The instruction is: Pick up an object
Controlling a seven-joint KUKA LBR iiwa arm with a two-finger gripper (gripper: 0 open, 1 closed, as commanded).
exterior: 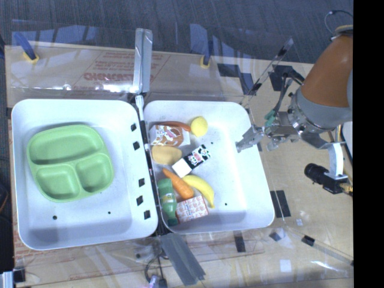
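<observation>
The right bin (240,212) holds a heap of items along its left side. A yellow lemon (199,125) and an orange snack packet (167,135) lie at the back. A pale potato (166,155) and a black-and-white carton (197,157) sit in the middle. Nearer the front are a carrot (178,183), a banana (201,188), a green bottle (167,198) and a red-and-white packet (193,209). My gripper (247,140) hovers over the bin's right rim, well to the right of the heap, with nothing seen in it.
The left bin (36,227) carries a green divided plate (70,161). A raised divider with black clips (141,161) runs between the bins. The arm (327,83) reaches in from the right above the bench.
</observation>
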